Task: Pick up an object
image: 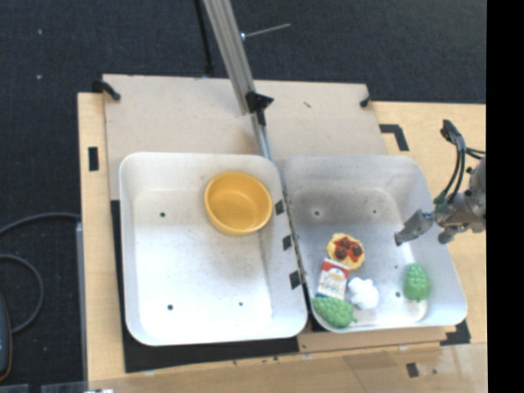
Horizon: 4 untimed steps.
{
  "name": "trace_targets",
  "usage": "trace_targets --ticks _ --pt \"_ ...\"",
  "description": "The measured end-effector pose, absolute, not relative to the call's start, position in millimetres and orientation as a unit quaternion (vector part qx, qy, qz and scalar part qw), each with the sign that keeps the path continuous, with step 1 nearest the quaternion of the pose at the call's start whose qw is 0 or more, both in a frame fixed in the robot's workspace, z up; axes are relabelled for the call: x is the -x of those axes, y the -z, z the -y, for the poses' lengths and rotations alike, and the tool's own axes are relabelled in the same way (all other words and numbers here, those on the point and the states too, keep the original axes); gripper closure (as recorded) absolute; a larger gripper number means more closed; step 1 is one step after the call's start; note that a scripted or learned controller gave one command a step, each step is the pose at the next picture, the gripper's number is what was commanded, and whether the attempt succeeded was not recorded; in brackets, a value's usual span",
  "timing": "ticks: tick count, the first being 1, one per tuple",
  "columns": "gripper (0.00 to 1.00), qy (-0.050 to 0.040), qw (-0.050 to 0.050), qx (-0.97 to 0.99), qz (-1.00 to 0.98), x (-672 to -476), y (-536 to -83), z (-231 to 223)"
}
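My gripper (424,236) hangs over the right side of the right bin (385,178), reaching in from the right edge. Its two dark fingers (409,228) stand apart with nothing between them, so it is open. Just below it lies a green knobbly object (416,281). Further left in the same bin are a yellow tart with red filling (346,250), a small red-and-white carton (332,281), a white lumpy object (363,291) and another green object (333,310) at the front rim.
A yellow bowl (237,202) sits upright at the back of the left bin (164,301). A metal pole (233,47) slants down to the divide between the bins. Cables (454,150) hang near the arm's wrist.
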State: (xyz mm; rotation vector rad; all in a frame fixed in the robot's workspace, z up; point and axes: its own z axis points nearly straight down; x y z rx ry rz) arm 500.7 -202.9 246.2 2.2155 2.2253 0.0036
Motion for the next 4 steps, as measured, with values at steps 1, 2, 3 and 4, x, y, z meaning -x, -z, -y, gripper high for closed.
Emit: trace_targets --ticks 1,2,3,4 --pt "0.00 -0.0014 0.001 -0.706 -0.708 -500.7 -246 203" --pt "0.00 0.0017 -0.001 -0.707 -0.707 -501.4 -184 199" --pt "0.00 0.0020 -0.002 -0.707 -0.707 -499.2 -121 203" --pt "0.00 0.0007 0.001 -0.708 -0.707 -499.4 -100 204"
